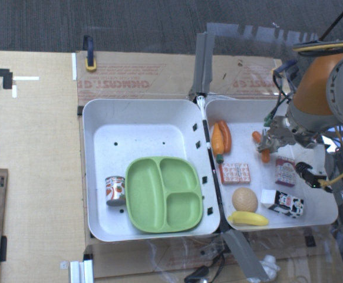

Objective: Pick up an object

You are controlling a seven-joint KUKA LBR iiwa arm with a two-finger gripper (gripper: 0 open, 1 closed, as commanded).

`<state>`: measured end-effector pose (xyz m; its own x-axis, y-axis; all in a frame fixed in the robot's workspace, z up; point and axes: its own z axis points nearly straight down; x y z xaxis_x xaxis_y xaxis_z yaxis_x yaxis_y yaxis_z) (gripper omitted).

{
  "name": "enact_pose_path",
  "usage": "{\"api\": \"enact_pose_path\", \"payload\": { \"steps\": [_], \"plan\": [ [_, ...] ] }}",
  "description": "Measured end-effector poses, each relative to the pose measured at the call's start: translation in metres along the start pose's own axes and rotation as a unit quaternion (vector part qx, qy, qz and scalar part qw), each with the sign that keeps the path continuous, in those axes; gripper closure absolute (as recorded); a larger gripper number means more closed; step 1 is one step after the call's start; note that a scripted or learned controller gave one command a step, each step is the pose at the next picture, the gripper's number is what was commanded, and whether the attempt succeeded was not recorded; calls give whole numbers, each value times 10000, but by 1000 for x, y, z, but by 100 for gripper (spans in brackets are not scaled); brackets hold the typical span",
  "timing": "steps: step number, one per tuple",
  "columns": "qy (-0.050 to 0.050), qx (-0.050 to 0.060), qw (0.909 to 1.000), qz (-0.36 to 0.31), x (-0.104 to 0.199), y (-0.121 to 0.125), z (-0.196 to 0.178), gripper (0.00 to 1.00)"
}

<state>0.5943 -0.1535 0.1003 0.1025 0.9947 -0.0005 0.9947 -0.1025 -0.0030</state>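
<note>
1. The gripper point(268, 145) hangs low over the upper middle of the right bin point(330, 214), at the end of the grey arm point(322, 93) with its orange band, which reaches in from the right.
2. Whether its fingers are spread or pressed together cannot be told; the tips are lost against the hardware above them.
3. A small orange-red object point(258, 137) lies right at the fingertips, with a second bit of orange showing just below them; whether it is pinched or only touched cannot be told.
4. Just right of and below the gripper lies a small pink-and-white packet point(285, 172).
5. To the left, against the wall between the bins, lies a carrot point(220, 137) with a green end.
6. Below the carrot sits a red-and-white patterned box point(235, 173), then a tan egg-shaped object point(245, 199), and a banana point(248, 219) along the near wall.
7. A black-and-white carton point(285, 202) lies near the lower right corner.
8. The left bin point(95, 158) holds a green divided plate point(162, 193) and, touching its left edge, a small can point(115, 190).
</note>
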Motion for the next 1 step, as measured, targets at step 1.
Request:
{"api": "enact_pose_path", "payload": {
  "steps": [1],
  "plan": [
    [-6,-12,9992,411,44,18,-97,100]
  ]
}}
